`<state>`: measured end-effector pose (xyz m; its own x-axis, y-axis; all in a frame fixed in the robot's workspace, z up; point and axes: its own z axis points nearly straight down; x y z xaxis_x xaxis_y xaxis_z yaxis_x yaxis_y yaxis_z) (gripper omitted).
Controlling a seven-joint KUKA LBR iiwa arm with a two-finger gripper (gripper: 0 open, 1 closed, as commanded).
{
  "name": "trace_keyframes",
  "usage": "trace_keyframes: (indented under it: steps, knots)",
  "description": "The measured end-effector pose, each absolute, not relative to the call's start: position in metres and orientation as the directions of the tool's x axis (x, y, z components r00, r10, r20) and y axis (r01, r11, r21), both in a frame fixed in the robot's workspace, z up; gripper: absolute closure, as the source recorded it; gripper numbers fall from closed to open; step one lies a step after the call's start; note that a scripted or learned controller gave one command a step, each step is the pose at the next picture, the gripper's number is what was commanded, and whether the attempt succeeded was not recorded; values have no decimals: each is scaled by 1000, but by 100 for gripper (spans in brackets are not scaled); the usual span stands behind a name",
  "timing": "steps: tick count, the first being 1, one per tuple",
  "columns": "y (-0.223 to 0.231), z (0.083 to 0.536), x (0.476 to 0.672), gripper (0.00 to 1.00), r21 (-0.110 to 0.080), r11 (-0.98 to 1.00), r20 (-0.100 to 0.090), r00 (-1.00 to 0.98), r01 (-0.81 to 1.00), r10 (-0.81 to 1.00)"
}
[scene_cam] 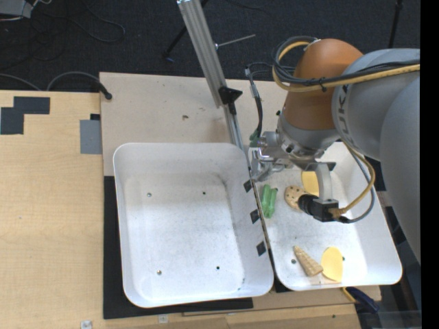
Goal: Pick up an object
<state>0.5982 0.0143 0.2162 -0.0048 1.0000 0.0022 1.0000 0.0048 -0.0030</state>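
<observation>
The gripper (pixel 264 162) hangs above a green thing (pixel 268 201) in the right bin (pixel 374 266); I cannot tell its jaws. A yellow piece (pixel 333 263) lies near.

White bins (pixel 130 184); green object (pixel 268 202); yellow piece (pixel 333 263); orange-banded grey arm (pixel 322 81).
</observation>
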Motion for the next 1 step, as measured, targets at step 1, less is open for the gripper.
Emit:
trace_keyframes:
  steps: [1]
  knots:
    - [62, 231, 602, 100, -1, 4, 0, -4, 1000, 1000]
